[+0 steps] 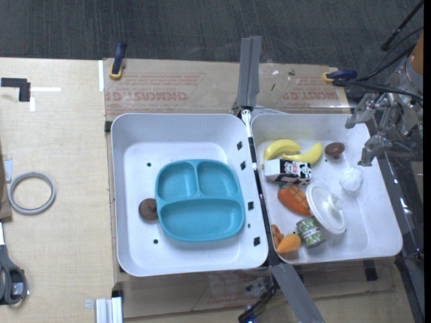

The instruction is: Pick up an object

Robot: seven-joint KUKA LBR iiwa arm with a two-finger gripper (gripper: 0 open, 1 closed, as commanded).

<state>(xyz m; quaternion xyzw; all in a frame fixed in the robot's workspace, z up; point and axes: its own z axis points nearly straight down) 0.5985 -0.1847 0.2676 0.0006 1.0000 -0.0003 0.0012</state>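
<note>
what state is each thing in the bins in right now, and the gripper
blue divided plate: flat in the left bin, nothing on it
brown round piece: beside the plate's left edge
banana: lying in the right bin
small carton: on its side
green can: tipped over
white lid: lying flat
gripper: over the right bin's far right edge, holding nothing visible

A robotics lab, by the look of it: two white bins (121, 200) are fixed side by side on a wooden worktop (54, 113) over taped-down cardboard (175, 89) (blue clamps (118, 59) grip its far edge), with dark carpet (168, 12) beyond and cables (397, 32) at the far right corner.
</note>
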